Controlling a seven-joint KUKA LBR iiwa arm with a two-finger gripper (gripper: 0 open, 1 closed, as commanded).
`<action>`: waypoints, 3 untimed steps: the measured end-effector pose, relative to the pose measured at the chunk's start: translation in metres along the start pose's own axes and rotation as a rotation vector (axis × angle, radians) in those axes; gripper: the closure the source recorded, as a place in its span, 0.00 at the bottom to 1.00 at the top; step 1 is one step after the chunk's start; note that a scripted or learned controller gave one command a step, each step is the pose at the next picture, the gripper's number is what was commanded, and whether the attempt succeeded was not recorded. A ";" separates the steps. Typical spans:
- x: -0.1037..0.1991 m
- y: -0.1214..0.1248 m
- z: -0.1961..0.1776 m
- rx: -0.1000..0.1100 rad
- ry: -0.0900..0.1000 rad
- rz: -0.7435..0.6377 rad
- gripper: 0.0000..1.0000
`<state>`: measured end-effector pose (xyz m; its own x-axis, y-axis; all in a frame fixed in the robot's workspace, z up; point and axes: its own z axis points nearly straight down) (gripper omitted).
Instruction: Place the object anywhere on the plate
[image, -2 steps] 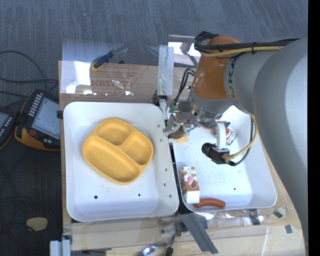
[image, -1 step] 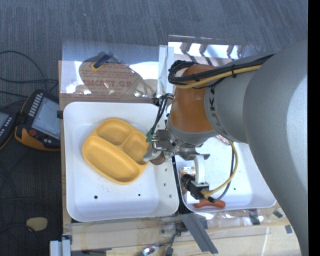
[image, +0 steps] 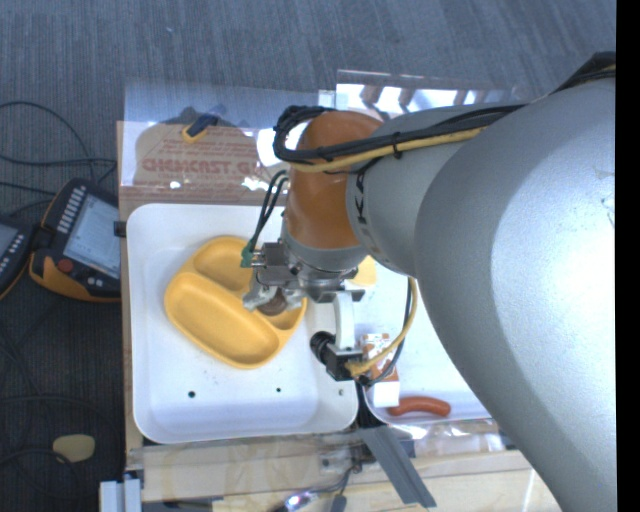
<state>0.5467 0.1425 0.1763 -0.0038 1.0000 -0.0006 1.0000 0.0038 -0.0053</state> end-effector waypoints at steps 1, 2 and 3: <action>0.000 0.000 0.000 0.000 0.001 0.000 0.00; -0.043 0.014 -0.182 -0.005 -0.004 0.005 0.00; 0.027 0.046 -0.209 -0.005 -0.005 0.005 0.00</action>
